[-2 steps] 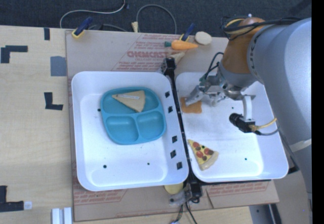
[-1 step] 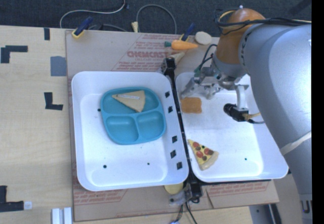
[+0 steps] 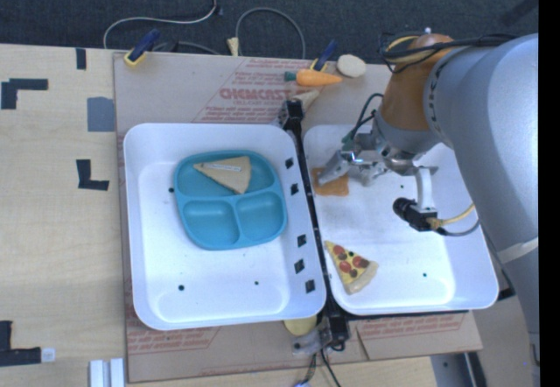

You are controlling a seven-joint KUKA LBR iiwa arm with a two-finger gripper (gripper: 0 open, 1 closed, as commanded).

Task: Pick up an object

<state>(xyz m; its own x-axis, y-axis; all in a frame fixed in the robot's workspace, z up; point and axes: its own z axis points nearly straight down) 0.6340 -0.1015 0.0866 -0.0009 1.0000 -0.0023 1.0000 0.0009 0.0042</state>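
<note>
gripper: the metal two-finger gripper (image 3: 331,173) is down low in the right bin, tips angled toward the divider. Honestly can't tell whether it's spread or pinched, the tips blur together from up here.

target: the small flat orange-brown toast-like piece (image 3: 332,188) lies on the floor of the shallow white right-hand bin (image 3: 455,284), tucked near the divider. The tips sit right on its upper edge, touching or nearly so. My guess is that's the object being picked, since the arm is aimed straight at it. Nothing shows it's lifted.

why that angle: the piece lies flat and close to the wall, so coming in slanted from the right probably gives the tips room.

other option: a toy pizza slice with red toppings (image 3: 351,265) rests nearer the front of the same bin, well apart from the gripper and untouched.

arm: the grey arm with the orange band (image 3: 411,96) hangs over the back right corner of that bin, cable looping beside it.

left bin: the shallow white left-hand bin (image 3: 144,201) holds a blue sectioned plastic plate (image 3: 232,214), with a tan triangular sandwich-like wedge (image 3: 226,172) in its top compartment. Parked out of reach.

behind the bins: an orange toy carrot (image 3: 317,77) and a pale rounded egg-like thing (image 3: 352,66) lie on the brown cardboard sheet (image 3: 245,96), outside the play area.

risk: a thin flat piece by a wall could easily slide instead of getting grabbed.
</note>
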